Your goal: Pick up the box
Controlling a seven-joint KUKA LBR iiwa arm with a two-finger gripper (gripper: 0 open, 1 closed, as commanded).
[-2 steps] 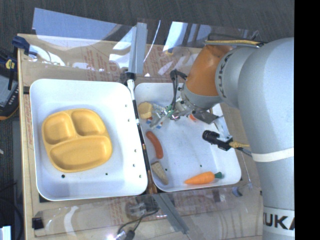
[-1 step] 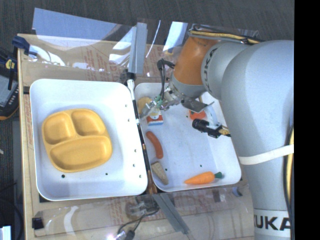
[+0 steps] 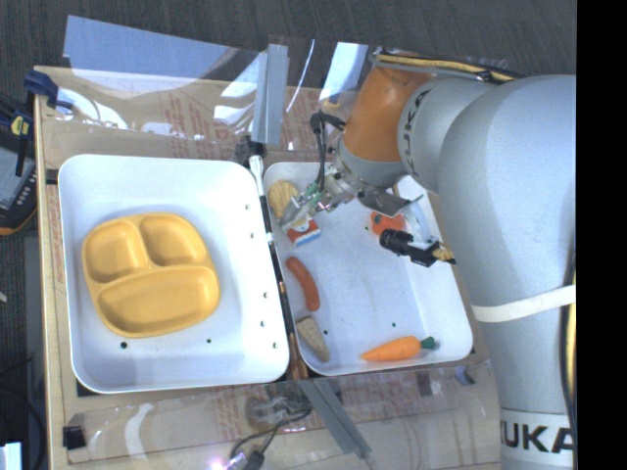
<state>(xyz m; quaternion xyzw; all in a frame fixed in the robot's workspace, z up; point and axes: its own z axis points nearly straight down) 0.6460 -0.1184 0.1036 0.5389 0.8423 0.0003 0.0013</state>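
The box point(image 3: 305, 230) is lying in the right bin point(image 3: 392, 306), up near that bin's eleven o'clock corner, close to the wall shared with the left bin point(image 3: 88, 360). It is looking like a small flat carton, mostly white on its upper face with a red band along its lower edge and a touch of blue, and it is sitting slightly tilted. Part of it is being covered by the gripper point(image 3: 315, 200), which is hanging directly over it at the end of the grey arm point(image 3: 490, 164) with its orange band point(image 3: 377, 116); whether the gripper is clasping the box or standing released over it cannot be told from this angle. A pale yellow rounded food item point(image 3: 282, 197) is resting just beside the box at its eleven o'clock. At the box's six o'clock a reddish sausage point(image 3: 304, 282) is lying on the bin floor, and further toward six o'clock a tan wedge point(image 3: 313, 339) is sitting against the lower wall. A carrot point(image 3: 396, 349) is lying at the bin's five o'clock. The left bin is holding a yellow divided tray point(image 3: 149, 270).
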